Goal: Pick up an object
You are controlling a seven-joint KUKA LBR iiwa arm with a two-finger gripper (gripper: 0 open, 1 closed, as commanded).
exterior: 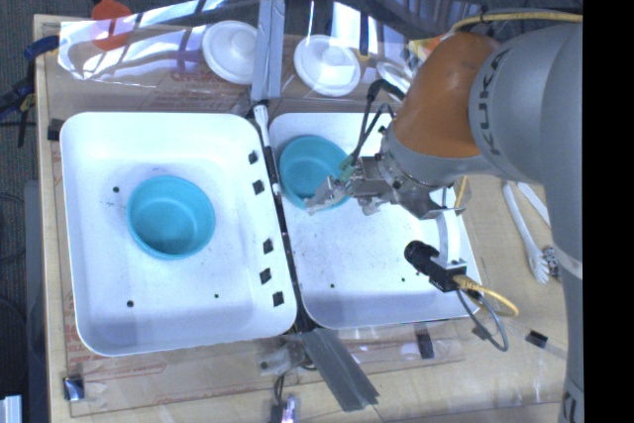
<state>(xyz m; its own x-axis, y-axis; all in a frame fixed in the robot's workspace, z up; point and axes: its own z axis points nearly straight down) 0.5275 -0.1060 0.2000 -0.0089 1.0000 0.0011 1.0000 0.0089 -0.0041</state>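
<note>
Reaching into the right bin (396, 312), the gripper (332, 193) sits at the near rim of a blue bowl (307, 163), its grip impossible to judge, and that bowl looks light, rigid and slick, best pinched across its thin rim.

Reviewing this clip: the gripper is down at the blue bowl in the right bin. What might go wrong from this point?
1. The gripper sits at the lower rim of the right blue bowl; a rim pinch may slip.
2. That bowl lies in the right bin close to the divider, so it may get shoved against it.
3. The cable trails beneath the wrist and may snag.
</note>
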